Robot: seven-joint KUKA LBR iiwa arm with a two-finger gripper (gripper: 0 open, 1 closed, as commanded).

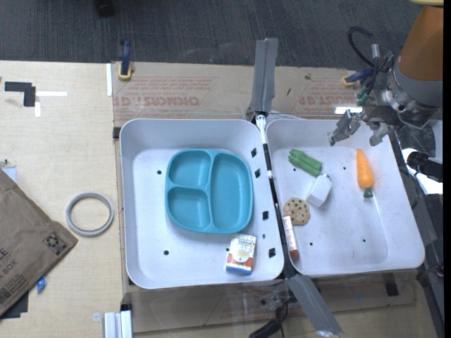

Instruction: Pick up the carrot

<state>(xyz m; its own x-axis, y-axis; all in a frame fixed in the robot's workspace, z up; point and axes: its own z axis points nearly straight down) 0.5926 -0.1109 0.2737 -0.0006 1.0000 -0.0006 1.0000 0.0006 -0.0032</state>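
**Carrot lies free in the right bin**

Camera view: your carrot (pixel 363 171) is orange with a small green stem end (toy-like), lying lengthwise, stem toward the camera, in the right bin (pixel 394 259). The gripper (pixel 360 129) hovers above it, fingers spread, holding nothing.

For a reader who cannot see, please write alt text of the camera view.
An orange carrot lies in the right bin, with the gripper just above it. Nearby lie a green vegetable, white block and cookie; the left bin holds a blue tray.
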